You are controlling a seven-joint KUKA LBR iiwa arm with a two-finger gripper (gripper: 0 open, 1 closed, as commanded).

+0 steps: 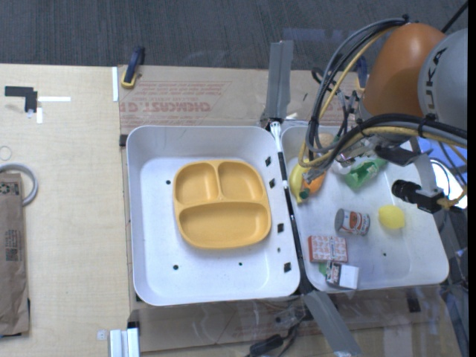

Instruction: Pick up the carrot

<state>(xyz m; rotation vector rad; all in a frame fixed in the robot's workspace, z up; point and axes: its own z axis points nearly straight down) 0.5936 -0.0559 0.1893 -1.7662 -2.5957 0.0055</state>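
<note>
The carrot [315,184] is a short orange piece lying at the left wall of the right bin [387,270], touching a yellow banana-like toy [299,182]. The arm reaches in from the upper right, and its orange band [400,67] and looping cables cover the back of that bin. My gripper [327,162] hangs just above and behind the carrot, largely hidden by cables and the wrist. I see nothing lifted off the bin floor.
A green packet [363,174], a small can [352,222], a yellow lemon [392,216], a red box [327,248] and a small white box [343,275] share the right bin. The left bin [149,222] holds a yellow divided plate [221,203].
</note>
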